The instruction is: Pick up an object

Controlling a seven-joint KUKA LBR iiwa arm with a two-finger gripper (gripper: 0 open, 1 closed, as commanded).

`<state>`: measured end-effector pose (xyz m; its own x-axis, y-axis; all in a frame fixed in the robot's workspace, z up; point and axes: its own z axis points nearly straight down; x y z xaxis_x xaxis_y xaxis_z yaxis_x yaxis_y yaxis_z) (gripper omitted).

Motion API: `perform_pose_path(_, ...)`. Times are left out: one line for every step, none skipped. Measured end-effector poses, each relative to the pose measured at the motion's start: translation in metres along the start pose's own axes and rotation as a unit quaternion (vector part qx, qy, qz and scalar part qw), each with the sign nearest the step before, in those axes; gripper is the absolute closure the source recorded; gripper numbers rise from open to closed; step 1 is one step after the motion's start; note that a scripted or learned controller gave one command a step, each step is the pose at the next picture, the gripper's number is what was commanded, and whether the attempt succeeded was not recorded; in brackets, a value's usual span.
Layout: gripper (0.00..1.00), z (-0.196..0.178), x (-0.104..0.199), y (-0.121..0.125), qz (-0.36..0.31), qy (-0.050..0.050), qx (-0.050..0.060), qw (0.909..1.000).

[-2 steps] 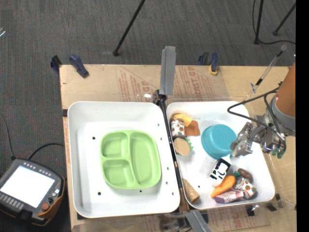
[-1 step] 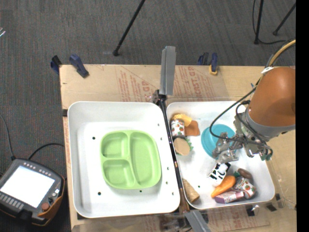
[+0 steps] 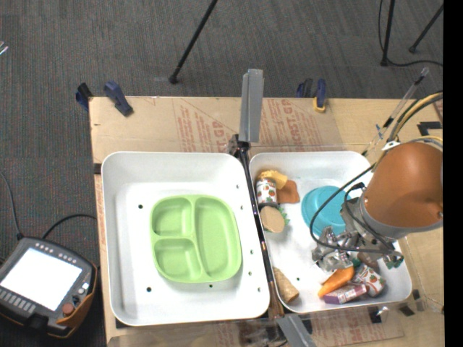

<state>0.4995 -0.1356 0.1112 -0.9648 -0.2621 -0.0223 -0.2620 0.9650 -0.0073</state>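
The right bin (image 3: 318, 161) holds several toys: a blue bowl (image 3: 320, 202), an orange carrot (image 3: 336, 281), a pink tube (image 3: 346, 294), a small patterned can (image 3: 266, 192), a round bun (image 3: 273, 218), an orange-brown piece (image 3: 290, 191) and a cone (image 3: 286, 285). My gripper (image 3: 340, 255) hangs low inside this bin, just below the bowl and right above the carrot's upper end. The orange-banded wrist (image 3: 401, 190) hides the bin's right part. I see no object lifted off the bin floor.
The left bin (image 3: 116, 194) carries a green divided plate (image 3: 195, 238). A grey post (image 3: 251, 114) stands behind the seam between the bins. Blue clamps (image 3: 116, 96) grip the bench's back edge. A handheld control screen (image 3: 43, 280) lies at the lower left.
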Motion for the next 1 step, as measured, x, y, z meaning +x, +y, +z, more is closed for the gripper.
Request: perform_pose_path(0.00, 0.0016, 0.0010, 0.0009, 0.000, 0.002, -0.001, 1.0000)
